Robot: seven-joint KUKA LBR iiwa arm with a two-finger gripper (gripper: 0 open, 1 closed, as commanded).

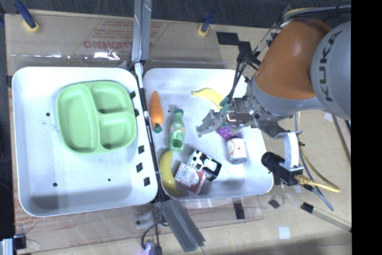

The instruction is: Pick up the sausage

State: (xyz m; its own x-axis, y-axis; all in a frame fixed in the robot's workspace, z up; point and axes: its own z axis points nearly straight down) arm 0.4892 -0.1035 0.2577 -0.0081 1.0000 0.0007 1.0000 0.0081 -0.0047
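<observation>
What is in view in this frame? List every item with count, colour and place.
Shallow white plastic bins: 2, white, side by side on the bench.
Pale green three-compartment plate: 1, green, in the left bin.
Orange carrot-shaped toy: 1, orange with green tip, right bin, near the left wall.
Small green plastic bottle: 1, green, right bin, beside the carrot.
Yellow bananas: 2, yellow, one at the right bin's back, one at its front left.
Black-and-white patterned carton: 1, right bin front.
Red-and-white packet: 1, right bin front, by the banana.
White can with red label: 1, right bin, right side.
Small purple item: 1, under the gripper; identity unclear.
Blue clamps: 2, bench's back edge.
Grey-and-orange arm's gripper: 1, over the right bin.
</observation>
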